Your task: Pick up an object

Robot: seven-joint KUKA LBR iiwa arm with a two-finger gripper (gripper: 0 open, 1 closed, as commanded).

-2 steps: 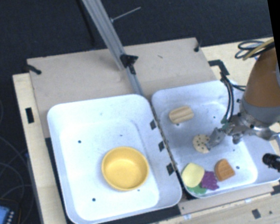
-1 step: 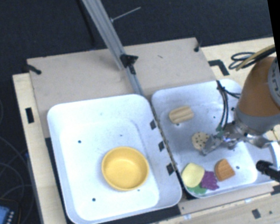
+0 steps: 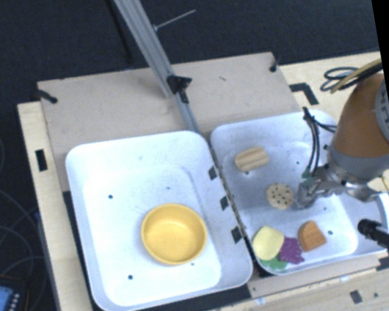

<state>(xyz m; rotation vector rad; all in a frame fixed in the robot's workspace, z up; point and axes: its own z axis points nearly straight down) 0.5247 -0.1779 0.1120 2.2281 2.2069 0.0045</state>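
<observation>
The tool (image 3: pixel 307 193) is seen low in the right bin (image 3: pixel 286 127), just beside the round cookie-like disc (image 3: pixel 280 195), on that disc's right. Whether it is wide or narrow cannot be told; the tip is small and blurred, and nothing is seen held in it. The disc is judged the likely target, lying flat near the bin's middle. Other candidates in the same bin: a tan cylindrical block (image 3: pixel 250 159) toward the back, and, clustered at the front wall, a yellow piece (image 3: pixel 267 242), a purple piece (image 3: pixel 291 250), an orange-brown piece (image 3: pixel 311 235) and a green piece (image 3: pixel 272 265) partly hidden under the yellow one. A yellow bowl (image 3: pixel 173 233) is sat in the left bin (image 3: pixel 107 166), well apart from the arm. For a clean pick, the tool should be centred over the disc before descent, since a flat disc offers little edge and an off-centre close is likely to push it aside. The front cluster is best avoided: pieces are touching. No brand, label or writing can be read anywhere on the surface (image 3: pixel 280 300).
</observation>
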